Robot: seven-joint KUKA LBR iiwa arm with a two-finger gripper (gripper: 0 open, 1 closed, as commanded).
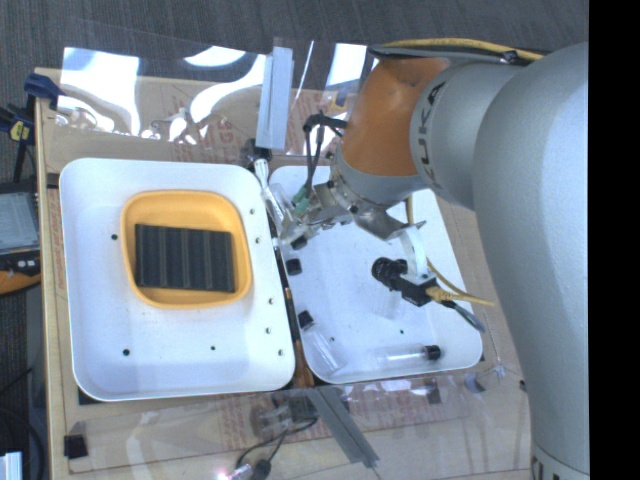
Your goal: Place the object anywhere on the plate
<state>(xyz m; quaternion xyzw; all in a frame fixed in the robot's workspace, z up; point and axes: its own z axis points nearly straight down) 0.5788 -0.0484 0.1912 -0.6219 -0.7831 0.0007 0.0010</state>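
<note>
We see the yellow plate (185, 253) in the left bin (90, 358). A clear tube (405, 353) lies at the near edge of the right bin (345, 268). Whether the jaws are apart, we cannot tell; the arm (400, 118) hangs over the right bin's far end.

Illumination is bright and even, from overhead. Strong glare patches appear on the clear panel (180, 88) at the far bench (150, 438) edge. Shadows are soft. Both white bins (90, 348) approach overexposure. Overall focus is slightly soft.
</note>
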